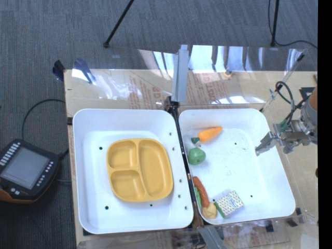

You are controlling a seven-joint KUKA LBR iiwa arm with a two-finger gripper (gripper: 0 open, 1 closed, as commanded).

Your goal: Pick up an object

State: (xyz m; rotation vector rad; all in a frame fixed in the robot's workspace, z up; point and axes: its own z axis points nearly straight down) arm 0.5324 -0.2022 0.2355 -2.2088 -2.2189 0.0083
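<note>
white bins side by side on the counter, gripper (265, 145) over the right bin's (270, 201) right edge.
camera view: fingers look spread, pinching nothing. orange carrot (210, 134) lies near the far left, green apple (196, 156) just below it; both likely light, stiff plastic, smooth. the carrot's thick middle seems the surest hold. yellow plate (140, 169) sits in the left bin (88, 191).

Bright, even light from above; glare streaks the clear panel (228, 61); focus slightly soft.
</note>
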